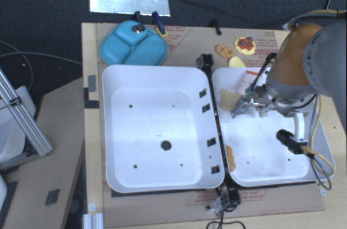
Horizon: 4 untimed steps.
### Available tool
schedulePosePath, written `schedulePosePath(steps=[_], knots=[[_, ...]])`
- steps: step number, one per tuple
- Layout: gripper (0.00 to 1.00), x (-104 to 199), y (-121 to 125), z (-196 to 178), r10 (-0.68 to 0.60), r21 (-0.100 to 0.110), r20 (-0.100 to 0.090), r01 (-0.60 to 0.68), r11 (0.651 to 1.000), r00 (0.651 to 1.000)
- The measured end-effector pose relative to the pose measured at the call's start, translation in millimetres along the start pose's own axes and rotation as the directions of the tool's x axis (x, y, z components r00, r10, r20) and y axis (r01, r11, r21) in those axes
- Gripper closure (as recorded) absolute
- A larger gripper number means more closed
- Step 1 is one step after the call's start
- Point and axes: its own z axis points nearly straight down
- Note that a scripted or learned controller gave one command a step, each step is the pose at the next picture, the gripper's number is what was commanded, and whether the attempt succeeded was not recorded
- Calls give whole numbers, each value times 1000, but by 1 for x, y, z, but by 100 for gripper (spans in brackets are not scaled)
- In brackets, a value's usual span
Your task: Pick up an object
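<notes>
My gripper point(242, 108) hangs low over the upper left part of the right bin point(271, 173), under the grey arm with its orange band point(295, 54). Just left of the gripper, a flat tan piece point(228, 97) lies on the bin floor, close to the tip or touching it. A white card with red print point(251, 79) leans at the bin's back wall, partly behind the wrist. A small orange-brown piece point(230, 158) lies against the bin's left wall, near the front.
The left bin point(116, 114) has a small dark round spot point(166, 145) on its floor. Behind the bins sit a blue divided container point(133, 45), an orange cookie-like toy point(223, 51), a pizza-like toy point(245, 44) and a yellow piece point(236, 62). A cable point(320, 165) loops at the right bin's right edge.
</notes>
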Motion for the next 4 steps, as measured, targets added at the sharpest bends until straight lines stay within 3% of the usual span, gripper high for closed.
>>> schedulePosePath(steps=[1,2,3,4], knots=[[0,-2,83,36,-7,3,-3,7,1000,1000],[0,6,41,31,-2,-13,0,2,1000,1000],[100,4,44,19,-6,-22,6,6,1000,1000],[100,114,78,-71,-16,-13,-5,16,1000,1000]])
